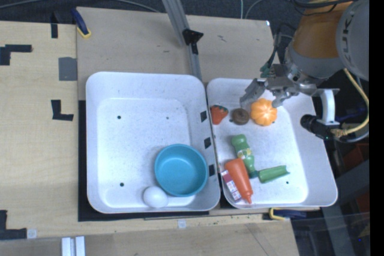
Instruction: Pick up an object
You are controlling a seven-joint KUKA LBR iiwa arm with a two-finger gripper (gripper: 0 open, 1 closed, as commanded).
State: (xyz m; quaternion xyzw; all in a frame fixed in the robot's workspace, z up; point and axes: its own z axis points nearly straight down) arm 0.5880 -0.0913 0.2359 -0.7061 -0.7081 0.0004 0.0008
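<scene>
The orange (263,113) sits right under the end effector (264,95) in the right bin (312,189). It looks like light, stiff toy plastic, round and slick, so I'd pinch across its widest part. The fingers look spread wide, straddling it from above with nothing held. A brown thing (240,116) lies just left.

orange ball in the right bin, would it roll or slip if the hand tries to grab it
The orange ball looks round and smooth, so it would probably roll if nudged. Its curved sides may slip from the hand unless squeezed near its widest part. It looks light, likely toy fruit.
</scene>
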